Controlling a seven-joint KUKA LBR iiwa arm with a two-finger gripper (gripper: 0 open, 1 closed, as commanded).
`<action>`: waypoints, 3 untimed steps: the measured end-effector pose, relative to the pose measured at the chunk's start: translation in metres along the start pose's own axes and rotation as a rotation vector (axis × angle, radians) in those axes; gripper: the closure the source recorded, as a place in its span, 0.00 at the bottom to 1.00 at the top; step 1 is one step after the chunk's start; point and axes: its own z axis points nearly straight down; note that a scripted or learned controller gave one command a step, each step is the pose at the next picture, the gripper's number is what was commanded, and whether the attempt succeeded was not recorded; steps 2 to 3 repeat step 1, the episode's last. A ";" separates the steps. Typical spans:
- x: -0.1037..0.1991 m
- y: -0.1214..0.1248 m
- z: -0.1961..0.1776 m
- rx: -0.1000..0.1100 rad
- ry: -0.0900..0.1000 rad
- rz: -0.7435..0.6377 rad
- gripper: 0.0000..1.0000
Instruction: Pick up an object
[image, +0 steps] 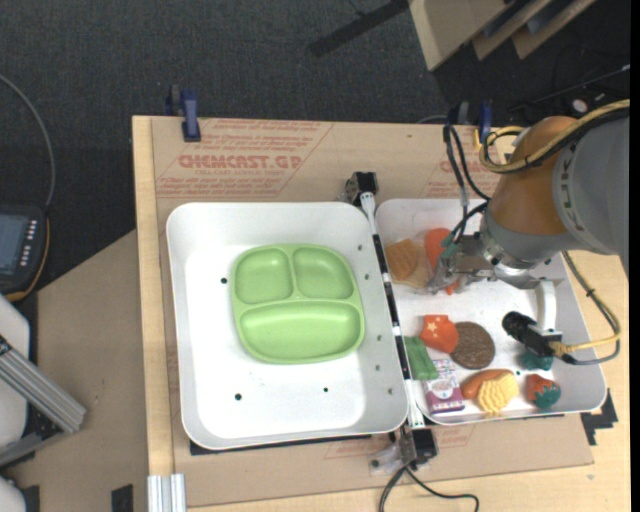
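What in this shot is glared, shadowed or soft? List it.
Camera view: even overhead light, the white left bin bright but not blown out; a soft shadow under the arm over the right bin; the gripper slightly soft; small toys blurry at the edges.

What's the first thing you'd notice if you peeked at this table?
Probably the big green divided plate sitting in the middle of the left bin. Next, the grey and orange robot arm reaching in from the right over the right bin, where small toy foods lie bunched together.
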 end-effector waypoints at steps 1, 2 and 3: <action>0.067 0.014 -0.116 -0.011 0.003 -0.010 1.00; 0.067 0.014 -0.116 -0.011 0.003 -0.010 1.00; 0.067 0.014 -0.116 -0.011 0.003 -0.010 1.00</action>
